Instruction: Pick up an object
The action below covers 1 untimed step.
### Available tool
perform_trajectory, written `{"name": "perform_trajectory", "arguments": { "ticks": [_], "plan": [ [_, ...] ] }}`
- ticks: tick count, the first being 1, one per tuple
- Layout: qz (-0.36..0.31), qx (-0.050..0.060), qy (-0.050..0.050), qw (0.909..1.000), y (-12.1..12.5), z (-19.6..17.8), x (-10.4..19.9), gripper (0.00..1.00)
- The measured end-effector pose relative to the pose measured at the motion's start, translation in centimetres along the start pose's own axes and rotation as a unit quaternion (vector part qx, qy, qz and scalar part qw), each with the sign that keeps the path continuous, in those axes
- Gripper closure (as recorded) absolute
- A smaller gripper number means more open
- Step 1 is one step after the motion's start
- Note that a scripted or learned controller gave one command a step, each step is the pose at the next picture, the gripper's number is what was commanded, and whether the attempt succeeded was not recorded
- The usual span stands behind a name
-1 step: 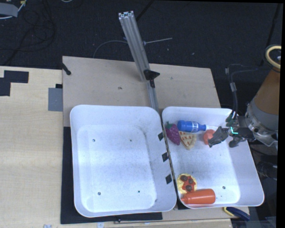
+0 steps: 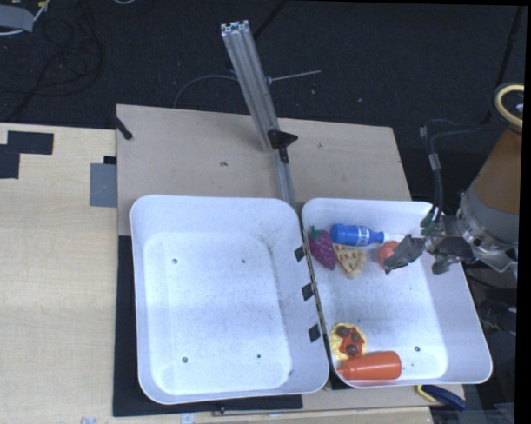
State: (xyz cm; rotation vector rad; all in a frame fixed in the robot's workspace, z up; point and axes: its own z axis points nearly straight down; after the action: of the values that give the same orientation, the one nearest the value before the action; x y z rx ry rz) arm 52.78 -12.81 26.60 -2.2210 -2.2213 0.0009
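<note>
The right bin [image 2: 452, 335] holds several toys. Near its back wall lie a blue bottle [image 2: 356, 234], a purple grape bunch [image 2: 322, 250] and a pizza slice [image 2: 350, 260]. A small red piece [image 2: 388, 250] sits just right of the pizza. At the front lie a yellow and dark red toy [image 2: 348, 338] and an orange-red sausage [image 2: 370, 366]. My gripper [image 2: 423, 257] hangs over the bin's right side, open, with its left finger [image 2: 404, 253] beside the red piece. Nothing shows between the fingers.
The left bin [image 2: 161, 214] is beside the right one, joined by black clips [image 2: 306, 291]. A slanted aluminium bar [image 2: 257, 85] rises behind the bins. The arm's grey and orange body [image 2: 497, 193] fills the right edge.
</note>
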Motion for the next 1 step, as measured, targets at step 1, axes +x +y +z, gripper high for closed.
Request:
{"name": "perform_trajectory", "arguments": {
  "ticks": [1],
  "plan": [
    [0.0,0.003,0.001,1.0,-0.52,6.09,0.52,0.0]
  ]
}}
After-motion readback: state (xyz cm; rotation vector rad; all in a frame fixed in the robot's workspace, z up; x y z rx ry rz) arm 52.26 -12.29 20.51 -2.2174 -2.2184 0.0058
